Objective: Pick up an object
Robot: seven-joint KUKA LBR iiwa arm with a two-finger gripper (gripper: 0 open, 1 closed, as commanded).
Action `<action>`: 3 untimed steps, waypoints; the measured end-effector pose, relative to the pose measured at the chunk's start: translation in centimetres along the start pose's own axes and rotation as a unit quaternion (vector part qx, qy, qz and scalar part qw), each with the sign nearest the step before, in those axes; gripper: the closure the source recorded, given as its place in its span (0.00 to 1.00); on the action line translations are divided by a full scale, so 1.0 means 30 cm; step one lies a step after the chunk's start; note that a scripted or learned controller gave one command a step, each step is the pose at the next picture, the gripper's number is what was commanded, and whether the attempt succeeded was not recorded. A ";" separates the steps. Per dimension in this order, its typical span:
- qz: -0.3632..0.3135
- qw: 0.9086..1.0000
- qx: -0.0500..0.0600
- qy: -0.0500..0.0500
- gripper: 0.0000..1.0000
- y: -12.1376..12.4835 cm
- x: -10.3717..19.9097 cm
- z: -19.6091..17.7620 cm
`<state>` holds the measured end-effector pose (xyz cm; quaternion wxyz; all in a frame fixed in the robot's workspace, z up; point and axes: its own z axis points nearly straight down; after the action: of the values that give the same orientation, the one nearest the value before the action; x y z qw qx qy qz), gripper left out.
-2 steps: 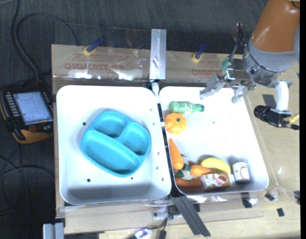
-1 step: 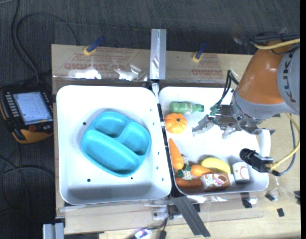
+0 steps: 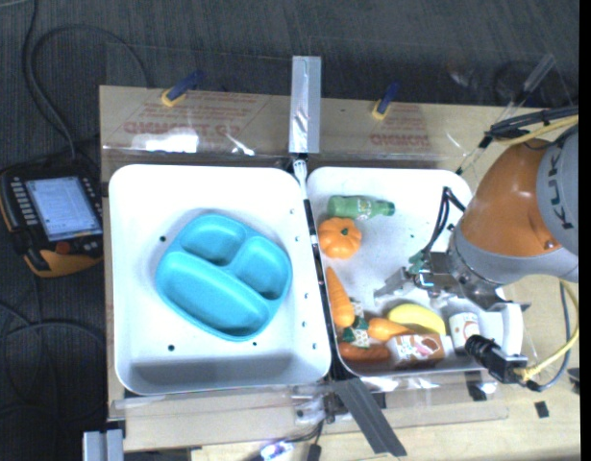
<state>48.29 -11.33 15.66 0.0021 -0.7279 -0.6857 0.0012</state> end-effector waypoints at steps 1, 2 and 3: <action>0.006 1.000 -0.007 0.000 0.00 0.020 -0.084 0.222; -0.046 0.999 -0.001 0.000 0.00 0.011 -0.124 0.059; -0.047 0.999 0.000 0.001 1.00 0.011 -0.120 0.032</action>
<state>48.40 -14.95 14.69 0.0028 -0.6949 -0.7191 0.0001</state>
